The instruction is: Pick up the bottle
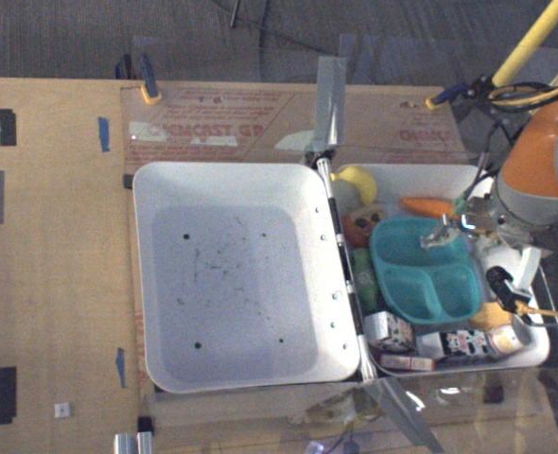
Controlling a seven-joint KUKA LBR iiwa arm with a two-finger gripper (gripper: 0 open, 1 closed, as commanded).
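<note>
The arm's orange band [542, 155] hangs over the right bin's [534, 353] far right side. My gripper [438, 237] reaches left from it and sits over the back rim of a teal divided tray [421, 282]. A green, bottle-like thing [360, 265] lies along the bin's left wall, squeezed between the wall and the teal tray and partly hidden by it. It lies well to the left of the gripper. Nothing shows between the gripper's tips.
The right bin is crowded: a yellow thing [357, 183] at the back left, an orange carrot-like piece [423, 205], a reddish item [362, 225], a small can [385, 328], and flat printed boxes [449, 344] along the front. The left bin [165, 183] stands beside it.
</note>
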